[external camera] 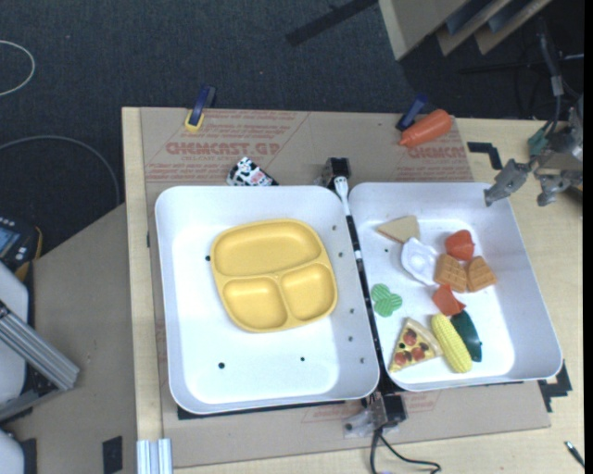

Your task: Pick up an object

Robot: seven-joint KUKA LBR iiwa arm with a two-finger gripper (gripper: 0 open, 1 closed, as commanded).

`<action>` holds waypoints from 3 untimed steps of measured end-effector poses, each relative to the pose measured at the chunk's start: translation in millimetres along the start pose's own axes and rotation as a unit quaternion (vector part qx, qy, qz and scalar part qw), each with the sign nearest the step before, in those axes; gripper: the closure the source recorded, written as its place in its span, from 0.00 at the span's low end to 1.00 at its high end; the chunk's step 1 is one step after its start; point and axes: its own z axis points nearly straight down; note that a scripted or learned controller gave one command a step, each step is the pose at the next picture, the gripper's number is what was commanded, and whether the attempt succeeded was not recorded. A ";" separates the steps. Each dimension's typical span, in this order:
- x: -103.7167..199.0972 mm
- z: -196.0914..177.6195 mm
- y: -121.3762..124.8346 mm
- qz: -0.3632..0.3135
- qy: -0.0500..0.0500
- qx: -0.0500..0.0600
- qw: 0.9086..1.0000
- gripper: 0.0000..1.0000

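Gripper (524, 181) hovers above right bin's (519, 243) far corner, fingers spread, holding nothing. Toy food lies below-left of fingers: tomato (460, 244), waffles (464, 274), corn (450, 342).

— What lies under the bench?

— A dark carpet-like floor (139, 56), with thin pale cables (14, 65) looping across it at the left.

— And the bench itself?

— A tan board (306, 139) printed with faint red lettering. An aluminium rail (32, 347) slants at lower left.

— Up top?

— Possibly a beige cabinet or shelf (454, 23); it is cut off. The light is even and soft.
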 end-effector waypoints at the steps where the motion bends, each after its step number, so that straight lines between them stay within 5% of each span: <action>1: 0.5 -7.2 2.4 -0.001 -0.002 -0.006 1.000 0.00; 3: 9.6 83.5 13.7 -0.002 -0.001 -0.004 1.000 0.00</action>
